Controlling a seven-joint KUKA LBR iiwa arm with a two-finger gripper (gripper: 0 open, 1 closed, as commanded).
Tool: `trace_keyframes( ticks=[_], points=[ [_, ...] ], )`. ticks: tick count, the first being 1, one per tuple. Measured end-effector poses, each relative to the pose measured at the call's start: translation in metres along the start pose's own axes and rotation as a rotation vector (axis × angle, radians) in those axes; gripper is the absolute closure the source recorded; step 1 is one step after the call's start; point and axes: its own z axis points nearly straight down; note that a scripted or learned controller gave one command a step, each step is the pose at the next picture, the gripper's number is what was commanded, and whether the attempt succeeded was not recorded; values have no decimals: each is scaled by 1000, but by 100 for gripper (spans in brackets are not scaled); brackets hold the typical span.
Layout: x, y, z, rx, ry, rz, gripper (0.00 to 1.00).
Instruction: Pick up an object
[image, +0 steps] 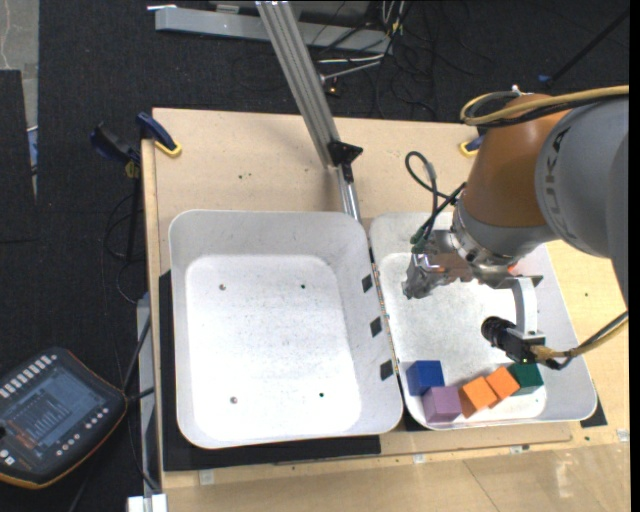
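Four small blocks lie in a row along the near edge of the right bin (465, 320): a blue block (425, 375), a purple block (442, 402), an orange block (482, 391) and a green block (525, 378). My gripper (417, 282) hangs over the upper left part of that bin, well above and behind the blocks. I see nothing held in it. The grey and orange arm covers the bin's far right part.
The left bin (270, 320) sits beside the right one on the wooden bench. A metal pole (305, 85) slants down to the bins' far edge. A teach pendant (50, 410) lies off the bench at lower left. Blue clamps (150, 130) grip the bench's far left corner.
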Motion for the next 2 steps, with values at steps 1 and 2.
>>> trace_keyframes(
  ticks=[1,2],
  points=[
    [59,7,-14,-3,0,-1,100],
    [114,25,-23,-4,0,1,100]
  ],
)
